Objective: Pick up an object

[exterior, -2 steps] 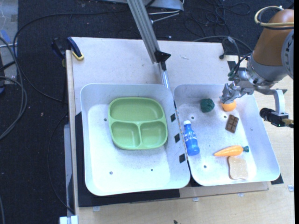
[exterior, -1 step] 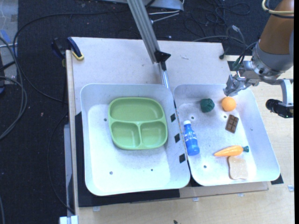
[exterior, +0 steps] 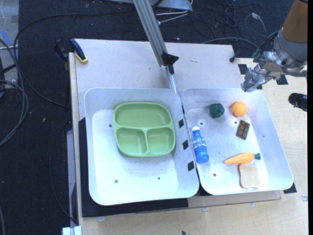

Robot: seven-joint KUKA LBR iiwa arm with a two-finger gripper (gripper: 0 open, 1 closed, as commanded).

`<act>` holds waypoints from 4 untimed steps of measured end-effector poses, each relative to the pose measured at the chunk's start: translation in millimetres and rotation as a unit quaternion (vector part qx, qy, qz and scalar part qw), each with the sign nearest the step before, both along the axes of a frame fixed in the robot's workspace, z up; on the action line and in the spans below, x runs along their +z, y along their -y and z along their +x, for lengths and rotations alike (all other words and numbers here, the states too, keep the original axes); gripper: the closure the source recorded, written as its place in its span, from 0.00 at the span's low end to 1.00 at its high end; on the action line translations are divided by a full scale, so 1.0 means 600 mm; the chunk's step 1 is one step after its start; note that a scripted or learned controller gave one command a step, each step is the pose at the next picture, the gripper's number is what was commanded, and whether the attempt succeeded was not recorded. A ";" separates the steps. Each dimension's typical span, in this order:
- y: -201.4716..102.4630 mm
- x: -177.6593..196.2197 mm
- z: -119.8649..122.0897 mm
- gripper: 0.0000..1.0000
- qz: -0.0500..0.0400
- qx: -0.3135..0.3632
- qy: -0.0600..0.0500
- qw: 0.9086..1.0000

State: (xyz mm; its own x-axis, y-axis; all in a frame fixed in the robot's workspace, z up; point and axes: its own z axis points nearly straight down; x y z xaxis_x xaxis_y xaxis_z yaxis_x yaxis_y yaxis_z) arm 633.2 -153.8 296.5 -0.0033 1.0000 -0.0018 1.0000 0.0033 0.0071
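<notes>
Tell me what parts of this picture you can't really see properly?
- Gripper: small and blurred in the camera view above the right bin's far edge; its fingers cannot be made out.
- Arm: cut off by the top right corner.
- Blue bottle: its label is too small to read.
- Brown block: too small to identify.
- Dark green lump: shape unclear.

Grey arm [exterior: 289,50], orange band, metallic wrist.
</notes>
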 end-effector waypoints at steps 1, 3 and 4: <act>-0.084 -0.033 -0.011 1.00 0.001 0.001 -0.004 1.000; -0.268 -0.055 -0.051 1.00 0.001 0.002 -0.004 1.000; -0.363 -0.082 -0.068 1.00 0.001 0.002 -0.005 1.000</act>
